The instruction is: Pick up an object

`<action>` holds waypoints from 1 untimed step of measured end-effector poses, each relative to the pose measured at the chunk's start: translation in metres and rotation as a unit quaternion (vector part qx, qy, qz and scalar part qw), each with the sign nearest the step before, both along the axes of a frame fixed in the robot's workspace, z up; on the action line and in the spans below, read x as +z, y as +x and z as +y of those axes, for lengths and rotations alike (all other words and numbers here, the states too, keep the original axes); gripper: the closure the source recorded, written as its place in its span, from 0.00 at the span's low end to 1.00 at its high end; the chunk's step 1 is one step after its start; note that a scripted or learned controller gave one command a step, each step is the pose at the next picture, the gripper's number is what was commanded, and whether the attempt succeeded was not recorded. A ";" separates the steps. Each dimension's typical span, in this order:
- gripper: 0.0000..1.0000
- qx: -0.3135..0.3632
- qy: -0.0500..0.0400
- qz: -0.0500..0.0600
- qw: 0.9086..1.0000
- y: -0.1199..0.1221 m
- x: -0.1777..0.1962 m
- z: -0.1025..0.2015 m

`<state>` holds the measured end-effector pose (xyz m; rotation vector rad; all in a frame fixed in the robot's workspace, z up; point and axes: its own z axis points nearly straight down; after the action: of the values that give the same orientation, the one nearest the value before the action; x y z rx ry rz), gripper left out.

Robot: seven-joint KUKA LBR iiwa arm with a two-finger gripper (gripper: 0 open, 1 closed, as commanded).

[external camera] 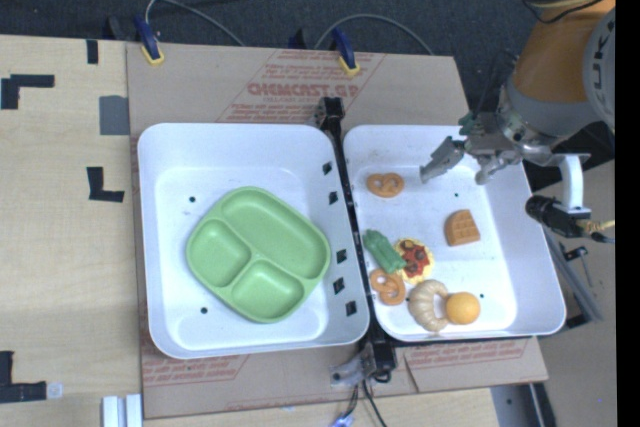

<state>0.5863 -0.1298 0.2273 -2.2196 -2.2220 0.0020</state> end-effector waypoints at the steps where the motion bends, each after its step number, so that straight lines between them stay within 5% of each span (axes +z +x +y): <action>1: 0.00 -0.001 0.000 0.001 1.000 0.002 -0.086 -0.077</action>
<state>0.5884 -0.2071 0.1410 -2.2203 -2.2189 0.0051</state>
